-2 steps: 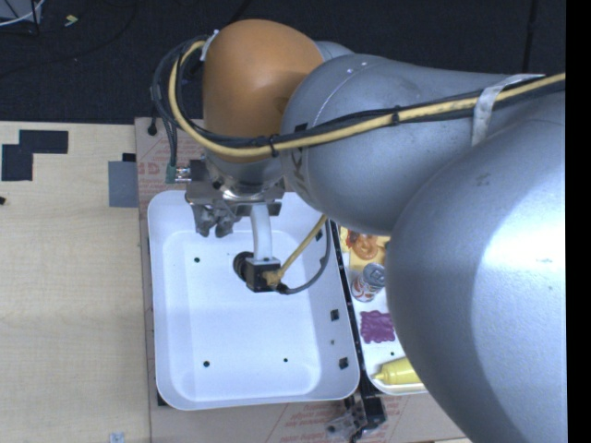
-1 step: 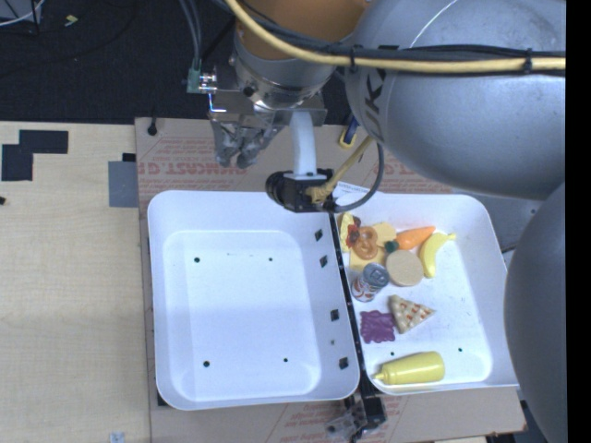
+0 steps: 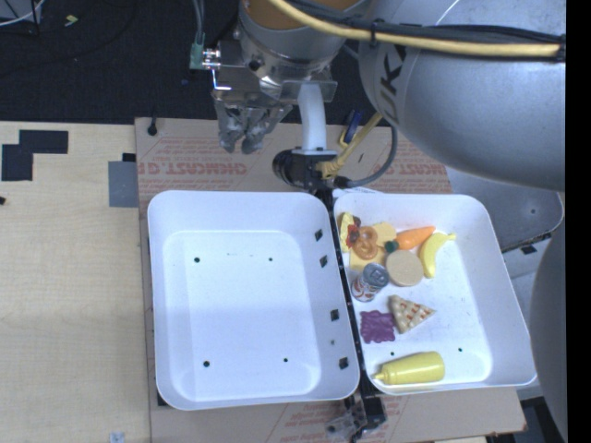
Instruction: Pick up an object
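Nearest the camera, at the front of the right bin (image 3: 503, 275), a yellow mustard bottle (image 3: 410, 368) lies on its side. Just behind it sit a purple toy piece (image 3: 376, 326) and a pizza slice (image 3: 410, 313), with a small can (image 3: 368, 281) beside them towards the divider. Further back come a round tan biscuit-like disc (image 3: 404, 268), a banana (image 3: 434, 251), a carrot (image 3: 415, 237) and a pretzel (image 3: 366, 241) resting on a yellow slab. The left bin (image 3: 171, 275) lies alongside, touching the right one. Farthest back, the gripper (image 3: 245, 136) hangs over the brown board (image 3: 185, 160) beyond the left bin's far rim, well apart from all the toys, which lie to its right and nearer the camera. Its fingers look drawn close together, with nothing between them and touching nothing.
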Available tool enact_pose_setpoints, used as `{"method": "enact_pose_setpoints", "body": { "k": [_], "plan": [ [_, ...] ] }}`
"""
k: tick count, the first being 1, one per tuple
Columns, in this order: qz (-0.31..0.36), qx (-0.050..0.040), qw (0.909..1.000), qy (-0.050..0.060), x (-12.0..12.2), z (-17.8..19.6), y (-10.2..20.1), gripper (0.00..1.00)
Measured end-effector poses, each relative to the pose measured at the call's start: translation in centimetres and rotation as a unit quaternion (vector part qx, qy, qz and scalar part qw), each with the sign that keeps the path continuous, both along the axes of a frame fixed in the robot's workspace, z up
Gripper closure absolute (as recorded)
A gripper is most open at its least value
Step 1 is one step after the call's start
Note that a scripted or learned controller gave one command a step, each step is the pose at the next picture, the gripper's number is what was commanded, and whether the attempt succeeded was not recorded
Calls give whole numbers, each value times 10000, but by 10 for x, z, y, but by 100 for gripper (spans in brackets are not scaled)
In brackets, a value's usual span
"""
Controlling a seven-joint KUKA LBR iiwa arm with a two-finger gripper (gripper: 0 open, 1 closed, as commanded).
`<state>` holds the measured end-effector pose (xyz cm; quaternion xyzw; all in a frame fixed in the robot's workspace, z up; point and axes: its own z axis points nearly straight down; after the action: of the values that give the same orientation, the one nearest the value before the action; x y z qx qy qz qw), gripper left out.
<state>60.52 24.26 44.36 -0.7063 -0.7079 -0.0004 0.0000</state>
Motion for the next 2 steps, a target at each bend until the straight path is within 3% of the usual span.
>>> {"method": "enact_pose_setpoints", "body": {
  "k": [1,2],
  "plan": [
    [-11,-44,9999,101,-19,-172,0,100],
    [6,23,10000,-43,-46,-13,1,100]
  ]
}}
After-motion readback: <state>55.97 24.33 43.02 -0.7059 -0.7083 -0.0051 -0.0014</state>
